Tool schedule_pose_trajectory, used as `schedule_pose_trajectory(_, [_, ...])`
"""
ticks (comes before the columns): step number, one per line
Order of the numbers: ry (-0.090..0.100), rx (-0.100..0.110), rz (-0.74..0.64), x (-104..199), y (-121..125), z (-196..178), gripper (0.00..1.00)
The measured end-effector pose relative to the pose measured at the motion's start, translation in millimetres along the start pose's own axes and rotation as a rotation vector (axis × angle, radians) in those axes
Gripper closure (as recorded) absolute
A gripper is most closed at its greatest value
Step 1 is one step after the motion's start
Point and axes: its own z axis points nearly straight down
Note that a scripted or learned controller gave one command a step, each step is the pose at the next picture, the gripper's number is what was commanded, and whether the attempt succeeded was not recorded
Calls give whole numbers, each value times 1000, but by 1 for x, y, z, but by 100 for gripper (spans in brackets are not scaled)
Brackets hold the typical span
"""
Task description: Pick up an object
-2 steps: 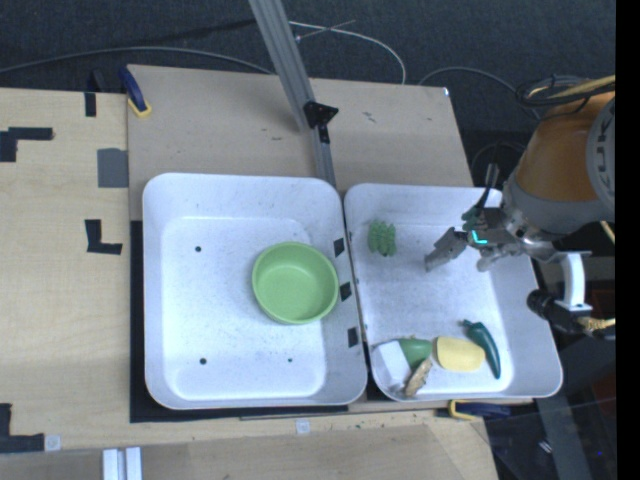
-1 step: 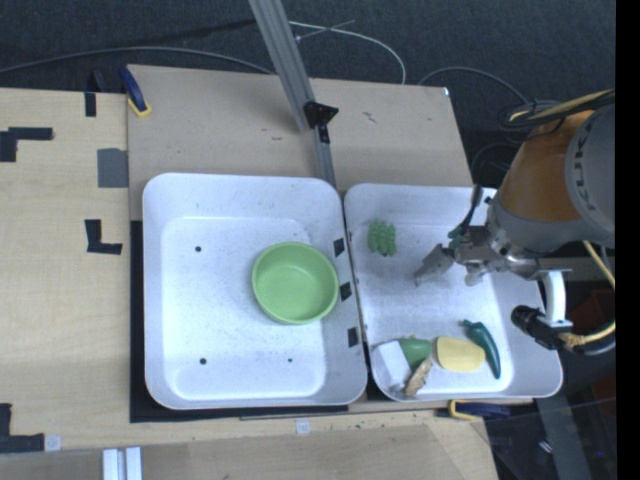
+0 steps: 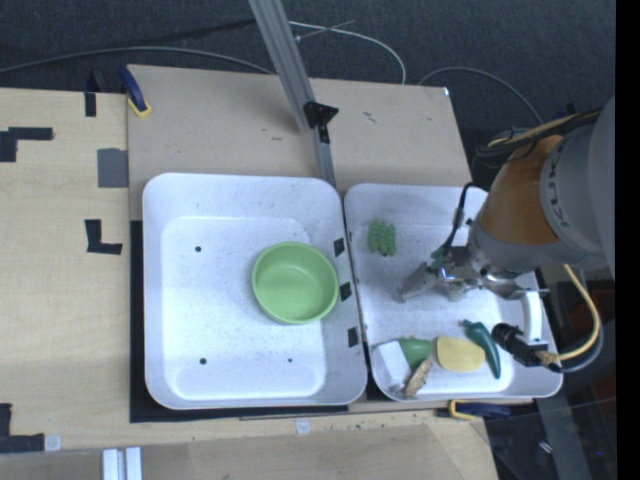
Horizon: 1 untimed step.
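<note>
Two white bins sit side by side on the desk; green bowl [image 3: 294, 283] in the left one. Right bin [image 3: 420, 203] has the claw [image 3: 420, 285] low over bare floor — open or closed, can't tell. Nearest pick: small green object [image 3: 381, 236] just beyond it; approx. centre over that w/ care before descending — clutter near the front edge looks trickier.

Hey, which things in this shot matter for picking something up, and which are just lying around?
For the job:
- tool, low in the right bin
- small green piece
- yellow piece
- dark green pepper-like piece
- green piece by the near rim

Lying about:
- green bowl in the left bin
- blue-and-yellow clamp on the bench
- cables on the floor
</note>
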Motion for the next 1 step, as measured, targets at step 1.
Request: schedule_pose_trajectory(1, [0,-4,-1,0,1,-13,100])
